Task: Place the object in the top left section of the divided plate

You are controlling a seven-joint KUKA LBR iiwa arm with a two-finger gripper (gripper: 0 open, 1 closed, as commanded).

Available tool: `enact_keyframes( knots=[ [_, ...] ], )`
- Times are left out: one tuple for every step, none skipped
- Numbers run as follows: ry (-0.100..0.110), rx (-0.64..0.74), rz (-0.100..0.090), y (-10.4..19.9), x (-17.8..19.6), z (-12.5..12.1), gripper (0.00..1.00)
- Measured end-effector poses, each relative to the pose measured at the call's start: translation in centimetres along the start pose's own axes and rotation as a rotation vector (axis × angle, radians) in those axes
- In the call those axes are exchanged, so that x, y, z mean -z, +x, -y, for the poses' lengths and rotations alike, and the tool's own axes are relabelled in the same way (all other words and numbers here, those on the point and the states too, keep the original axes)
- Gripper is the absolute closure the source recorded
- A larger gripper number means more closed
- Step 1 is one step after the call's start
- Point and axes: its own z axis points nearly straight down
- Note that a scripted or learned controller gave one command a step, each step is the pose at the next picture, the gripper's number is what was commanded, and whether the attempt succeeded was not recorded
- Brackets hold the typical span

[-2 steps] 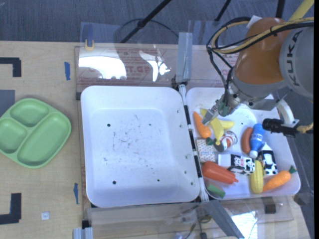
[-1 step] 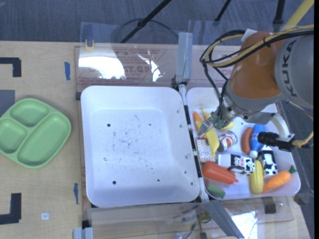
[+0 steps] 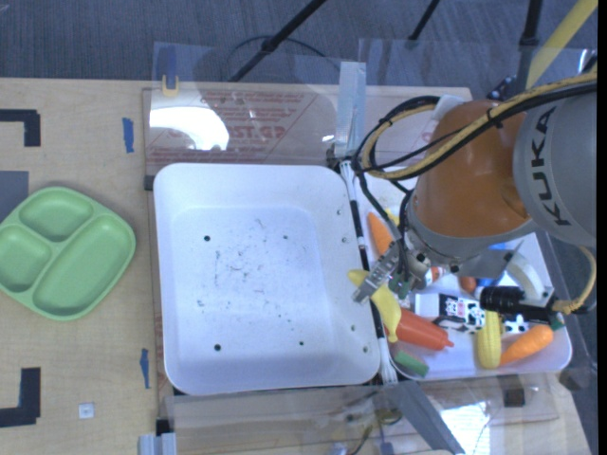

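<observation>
The toys are all in the right bin: a yellow banana, an orange carrot, another carrot and some more, piled close together. None of them is out yet. The gripper hangs low over the pile, right by the banana, at the wall between the two bins. I cannot tell if its jaws are spread or pinching anything. The left bin sits just beside. The green plate lies far off to the left on the wooden surface. So the job looks barely begun: pick a toy, carry it over, drop it.
</observation>
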Motion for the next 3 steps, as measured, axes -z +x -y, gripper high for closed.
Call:
enact_keyframes(
  knots=[
    [0.0,-0.125,0.0,0.1,-1.8,2.2,1.0],
    [-0.003,-0.099,0.004,-1.5,0.7,3.7,1.0],
    [-0.002,-0.309,0.003,1.8,2.2,-0.9,1.0]
  ],
)
